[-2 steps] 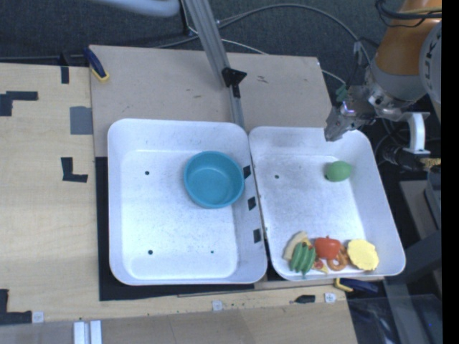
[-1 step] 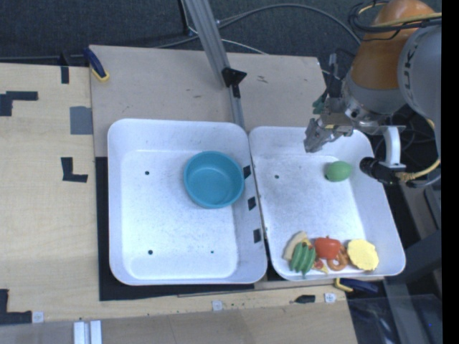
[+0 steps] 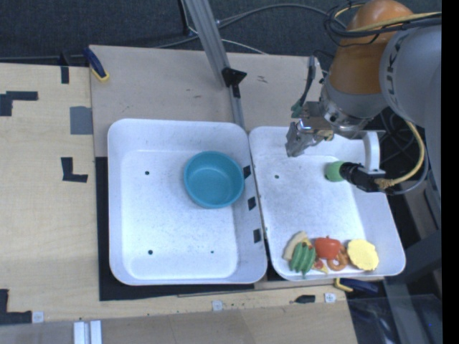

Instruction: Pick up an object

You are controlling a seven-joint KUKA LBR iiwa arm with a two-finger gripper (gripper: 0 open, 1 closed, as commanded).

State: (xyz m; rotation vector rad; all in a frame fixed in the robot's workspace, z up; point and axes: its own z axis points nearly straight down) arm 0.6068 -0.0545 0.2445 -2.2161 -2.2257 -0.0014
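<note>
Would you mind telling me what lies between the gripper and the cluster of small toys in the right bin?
In the camera view, nothing: bare white floor of the right bin separates the gripper from the toys at the near edge.

Tan bench (image 3: 43, 213) — bearing two white bins: left bin (image 3: 118, 213) at nine o'clock, right bin (image 3: 373, 213) at three — edges touching.

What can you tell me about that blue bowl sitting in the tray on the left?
The blue bowl is round, teal-blue, and looks like smooth plastic. It stands upright, open side up, with nothing visible inside. It rests on the floor of the left white bin, towards that bin's upper right part, near the right wall. Nothing else touches it; the gripper is over the other bin.
</note>
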